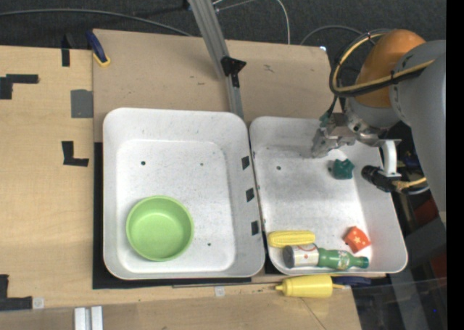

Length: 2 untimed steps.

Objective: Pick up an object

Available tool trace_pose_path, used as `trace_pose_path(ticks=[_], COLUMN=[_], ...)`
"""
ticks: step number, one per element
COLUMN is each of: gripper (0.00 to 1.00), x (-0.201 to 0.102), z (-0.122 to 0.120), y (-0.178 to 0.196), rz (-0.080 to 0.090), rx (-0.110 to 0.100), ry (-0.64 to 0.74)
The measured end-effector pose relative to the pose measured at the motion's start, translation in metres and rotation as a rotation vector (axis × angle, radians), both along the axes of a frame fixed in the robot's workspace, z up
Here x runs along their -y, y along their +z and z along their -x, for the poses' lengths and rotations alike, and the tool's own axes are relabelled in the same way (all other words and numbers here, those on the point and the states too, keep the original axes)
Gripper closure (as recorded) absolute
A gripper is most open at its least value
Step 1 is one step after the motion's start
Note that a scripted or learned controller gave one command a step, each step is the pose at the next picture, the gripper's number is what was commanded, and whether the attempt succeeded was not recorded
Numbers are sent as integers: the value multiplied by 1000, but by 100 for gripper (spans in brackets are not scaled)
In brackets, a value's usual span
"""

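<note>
1. I see the arm (406, 82) reaching in from the right, its orange band above the wrist sitting over the far right corner of the right bin (304, 176).
2. The gripper (326, 140) hangs over the upper part of that bin, near its far wall. From this angle I cannot tell how its tips are set, and I see nothing between them.
3. A small dark green object (341, 169) lies on the bin floor just beside the gripper, a little toward me and to the right, apart from it.
4. Along the near wall of the right bin I see a yellow corn-like piece (291, 238), and touching it on the near side a green bottle (326, 257) lying flat with a white and red label.
5. A small red-orange object (356, 238) sits near the bottle's neck end, close to the bin's right wall.
6. A yellow bottle (308, 286) lies outside the bin, on the bench just beside its near rim.
7. The left bin (174, 133) holds a light green bowl (159, 228), upright, in its near left corner.
</note>
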State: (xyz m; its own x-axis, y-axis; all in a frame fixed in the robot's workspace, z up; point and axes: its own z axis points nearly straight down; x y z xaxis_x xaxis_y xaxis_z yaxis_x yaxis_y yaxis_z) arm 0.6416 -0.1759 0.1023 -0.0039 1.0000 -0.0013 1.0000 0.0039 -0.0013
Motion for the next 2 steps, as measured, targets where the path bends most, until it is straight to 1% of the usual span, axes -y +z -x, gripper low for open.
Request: trace_pose_path(ticks=[2], gripper=[100], x=[-3], z=[3], y=[86], rz=[-1], rx=[5], ry=[-2])
